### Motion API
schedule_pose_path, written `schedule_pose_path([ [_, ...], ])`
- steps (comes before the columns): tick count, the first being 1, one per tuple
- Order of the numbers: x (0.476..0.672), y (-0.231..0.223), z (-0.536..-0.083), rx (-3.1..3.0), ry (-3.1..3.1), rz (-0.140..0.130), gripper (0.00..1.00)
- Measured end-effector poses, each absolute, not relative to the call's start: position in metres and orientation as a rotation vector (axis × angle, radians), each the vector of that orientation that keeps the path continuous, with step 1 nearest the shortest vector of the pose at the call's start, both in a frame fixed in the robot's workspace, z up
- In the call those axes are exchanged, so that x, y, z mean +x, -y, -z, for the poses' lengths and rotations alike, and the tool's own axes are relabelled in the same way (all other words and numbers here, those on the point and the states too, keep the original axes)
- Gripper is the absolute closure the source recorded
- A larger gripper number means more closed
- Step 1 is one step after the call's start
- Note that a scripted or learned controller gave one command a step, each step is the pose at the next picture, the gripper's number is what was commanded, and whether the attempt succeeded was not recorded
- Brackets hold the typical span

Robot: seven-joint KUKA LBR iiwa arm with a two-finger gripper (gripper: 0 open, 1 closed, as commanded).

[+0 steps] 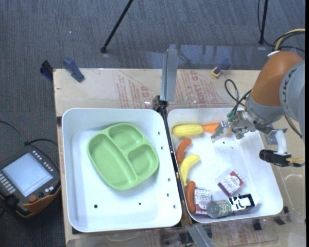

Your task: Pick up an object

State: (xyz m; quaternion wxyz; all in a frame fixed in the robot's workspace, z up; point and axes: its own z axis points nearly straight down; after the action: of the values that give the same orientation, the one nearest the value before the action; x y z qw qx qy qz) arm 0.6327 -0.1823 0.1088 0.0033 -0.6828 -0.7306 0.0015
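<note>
Over the right bin [270,181], the jaws [222,131] grasp an orange carrot [212,128] beside the corn [187,130].

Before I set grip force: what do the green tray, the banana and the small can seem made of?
Green tray: looks like moulded plastic, matte, one even colour, rounded compartments. Banana: probably toy plastic, smooth and uniformly yellow. Small can: likely metal under a printed label, with a greyish end; too small to be sure.

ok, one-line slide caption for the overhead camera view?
KUKA gripper poised over the carrot in the right bin of toy food; green divided plate in the left bin.
</note>
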Motion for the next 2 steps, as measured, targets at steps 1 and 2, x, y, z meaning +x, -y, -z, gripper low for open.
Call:
schedule_pose_path([
  [1,0.6343,0.1821,-0.1205,-2.139,2.296,-0.002,1.0],
  [2,0.6342,0.1821,-0.1204,-2.138,2.296,-0.003,0.0],
])
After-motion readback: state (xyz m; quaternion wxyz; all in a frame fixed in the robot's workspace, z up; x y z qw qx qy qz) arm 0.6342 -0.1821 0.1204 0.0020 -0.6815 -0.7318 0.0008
